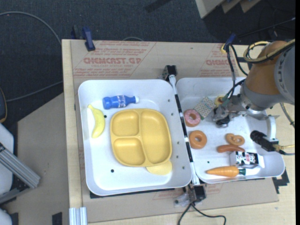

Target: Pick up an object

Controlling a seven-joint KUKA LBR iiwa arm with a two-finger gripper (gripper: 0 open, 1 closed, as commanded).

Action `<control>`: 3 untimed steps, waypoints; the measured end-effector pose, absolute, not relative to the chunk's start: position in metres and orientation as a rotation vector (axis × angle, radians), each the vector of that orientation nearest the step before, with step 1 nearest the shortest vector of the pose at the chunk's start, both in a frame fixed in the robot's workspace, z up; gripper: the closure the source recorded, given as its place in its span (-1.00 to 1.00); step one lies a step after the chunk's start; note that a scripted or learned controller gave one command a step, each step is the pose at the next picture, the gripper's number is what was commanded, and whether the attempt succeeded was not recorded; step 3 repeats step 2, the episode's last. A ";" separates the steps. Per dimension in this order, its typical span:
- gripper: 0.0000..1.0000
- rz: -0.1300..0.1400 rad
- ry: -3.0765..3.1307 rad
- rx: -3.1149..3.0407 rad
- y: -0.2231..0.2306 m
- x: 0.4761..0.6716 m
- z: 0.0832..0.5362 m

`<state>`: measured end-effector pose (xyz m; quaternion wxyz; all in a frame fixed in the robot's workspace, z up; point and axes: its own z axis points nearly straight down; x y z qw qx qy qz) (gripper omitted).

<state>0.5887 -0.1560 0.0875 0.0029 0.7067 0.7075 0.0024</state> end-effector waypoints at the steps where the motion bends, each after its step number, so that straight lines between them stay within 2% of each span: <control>1: 1.00 0.004 2.223 2.218 -0.094 0.626 0.109; 2: 1.00 0.006 2.225 2.216 -0.006 0.605 0.186; 3: 1.00 0.006 2.225 2.216 -0.006 0.605 0.186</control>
